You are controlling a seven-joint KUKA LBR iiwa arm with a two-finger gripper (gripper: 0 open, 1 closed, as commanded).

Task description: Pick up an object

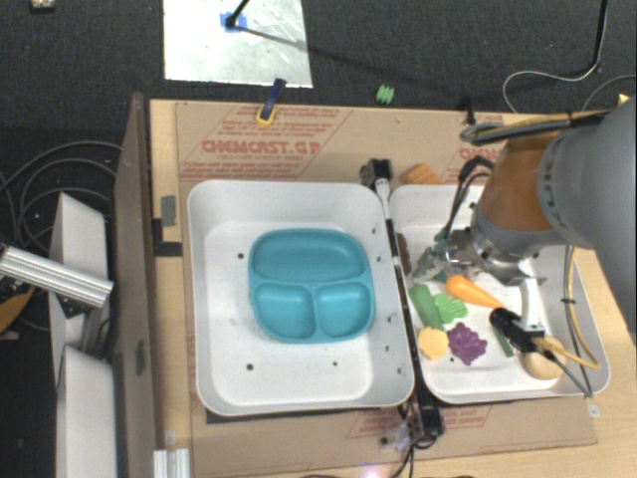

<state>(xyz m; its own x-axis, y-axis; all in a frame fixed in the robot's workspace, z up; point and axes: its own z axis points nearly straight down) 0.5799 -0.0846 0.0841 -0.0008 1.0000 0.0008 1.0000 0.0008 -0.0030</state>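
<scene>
Two white bins (214,297) sit on a tan board printed with red lettering (261,147). The left bin holds a turquoise divided plate (311,283). The right bin (572,376) holds an orange carrot (472,290), a green vegetable (436,305), a purple bunch of grapes (467,343), a yellow piece (432,343) and a beige piece (538,365). The arm (582,182) is grey with an orange band (513,182). The floor (80,58) is dark, with a silver sheet (237,30).
</scene>
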